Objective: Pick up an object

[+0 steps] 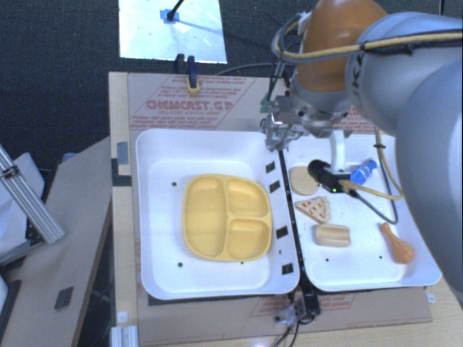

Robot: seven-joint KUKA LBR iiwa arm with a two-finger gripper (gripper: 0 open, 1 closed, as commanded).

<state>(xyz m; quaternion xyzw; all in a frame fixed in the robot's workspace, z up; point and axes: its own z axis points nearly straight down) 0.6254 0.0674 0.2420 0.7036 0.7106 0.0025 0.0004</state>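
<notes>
We look down on a worktop [87,194] of pale wood, topped by a brown board [189,105] with red printed lettering. Behind it we see dark, speckled carpet floor [58,42] covering the far ground. A shiny square metal plate [172,20] lies on that floor, catching bright light, with a thin dark rod crossing it. At the left edge we notice a slanted aluminium rail [29,201]

The surface [192,103] carries two white bins side by side: the left bin [155,194] and the right bin [362,266], touching at the middle.
</notes>
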